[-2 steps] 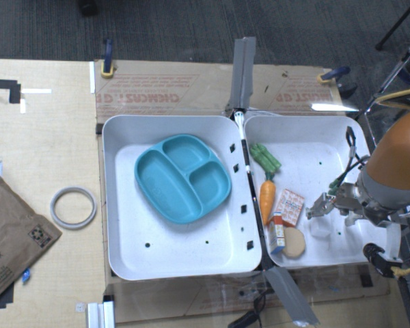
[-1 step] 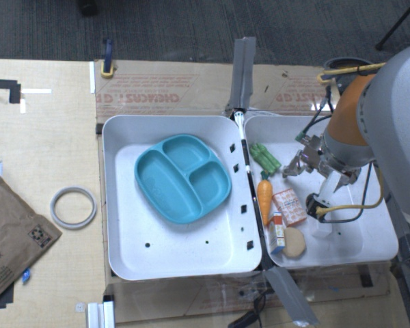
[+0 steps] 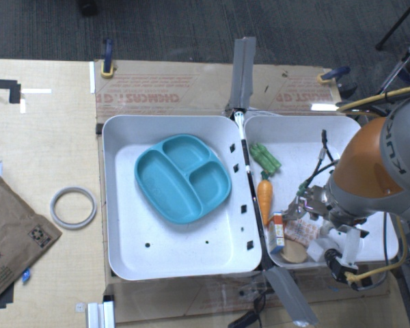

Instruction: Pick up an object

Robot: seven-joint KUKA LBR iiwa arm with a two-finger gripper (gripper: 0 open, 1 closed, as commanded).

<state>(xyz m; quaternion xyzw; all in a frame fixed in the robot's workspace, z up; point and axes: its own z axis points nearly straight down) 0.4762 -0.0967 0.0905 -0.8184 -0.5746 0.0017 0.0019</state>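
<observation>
In the right bin [image 3: 294, 139] lie a green ridged toy vegetable [image 3: 265, 157], an orange carrot [image 3: 264, 198], a small red and white carton [image 3: 277, 231], a crinkled clear packet [image 3: 303, 232] and a tan round piece [image 3: 295, 253]. My gripper [image 3: 305, 208] hangs low over the front of this bin, just above the packet and right of the carton. The grey and orange wrist [image 3: 369, 166] covers most of it.
A blue divided plate [image 3: 183, 178] lies in the left bin [image 3: 116, 203]. A roll of tape [image 3: 73, 206] and a brown cardboard box [image 3: 10, 234] rest on the bench to the left. A grey divider bar [image 3: 243, 74] stands between the bins at the back.
</observation>
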